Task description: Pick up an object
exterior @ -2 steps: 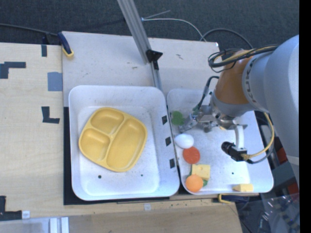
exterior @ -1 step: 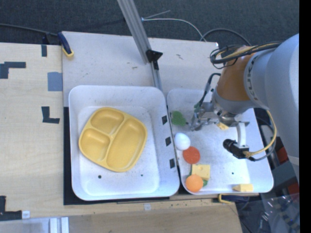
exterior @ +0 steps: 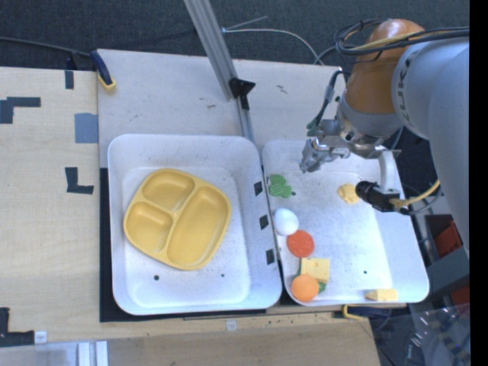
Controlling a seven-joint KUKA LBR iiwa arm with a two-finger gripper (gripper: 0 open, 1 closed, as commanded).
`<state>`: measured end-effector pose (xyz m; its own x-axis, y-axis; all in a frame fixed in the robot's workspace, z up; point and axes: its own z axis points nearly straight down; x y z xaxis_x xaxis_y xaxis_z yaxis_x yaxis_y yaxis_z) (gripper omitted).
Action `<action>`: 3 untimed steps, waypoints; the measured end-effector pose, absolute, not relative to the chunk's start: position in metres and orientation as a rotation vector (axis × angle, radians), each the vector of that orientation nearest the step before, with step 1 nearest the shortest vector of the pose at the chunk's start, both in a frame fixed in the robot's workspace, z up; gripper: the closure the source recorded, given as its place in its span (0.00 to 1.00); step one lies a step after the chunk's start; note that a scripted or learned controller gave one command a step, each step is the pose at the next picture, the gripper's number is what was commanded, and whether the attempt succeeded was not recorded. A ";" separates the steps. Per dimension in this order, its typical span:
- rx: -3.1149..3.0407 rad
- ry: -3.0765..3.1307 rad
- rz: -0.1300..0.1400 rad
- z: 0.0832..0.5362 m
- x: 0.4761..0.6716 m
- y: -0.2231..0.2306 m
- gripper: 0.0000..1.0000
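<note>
A: Starting at the far left?

B: Pale wooden board (exterior: 38,204) with grey tape marks. Beside it, a blue-and-yellow clamp (exterior: 103,71) at the bench's back corner.

A: Then the left bin (exterior: 183,147)?

B: White, shallow, holding a yellow divided plate (exterior: 177,218). Lying flat and turned at an angle, three compartments up.

A: Above that?

B: A slanted aluminium bar (exterior: 210,29), running down to a black bracket (exterior: 242,88) near the seam between the bins.

A: On to the right bin (exterior: 343,235). What for picking?

B: Along its left wall, back to front: a green piece (exterior: 279,187), a white ball (exterior: 286,221), a red-orange round (exterior: 300,244) just beside the ball, a yellow block (exterior: 316,269) and an orange ball (exterior: 305,287) touching that block. Further right, a small yellow piece (exterior: 348,194) near the back and a small yellow bar (exterior: 380,295) by the front rim.

A: And the gripper (exterior: 316,157)?

B: Over the bin's back part, between the green piece and the small yellow piece, apart from both. Spread or pressed together: impossible to tell from this angle.

A: Behind it?

B: Grey arm (exterior: 435,82) with its orange band (exterior: 377,67), reaching in from the right, with cables looped around it.
</note>
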<state>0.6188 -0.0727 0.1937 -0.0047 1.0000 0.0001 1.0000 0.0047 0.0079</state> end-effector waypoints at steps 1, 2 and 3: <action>2.215 2.222 0.006 0.244 0.635 -0.067 1.00; 2.218 2.224 -0.002 0.250 0.633 -0.067 1.00; 2.218 2.225 -0.006 0.260 0.633 -0.067 1.00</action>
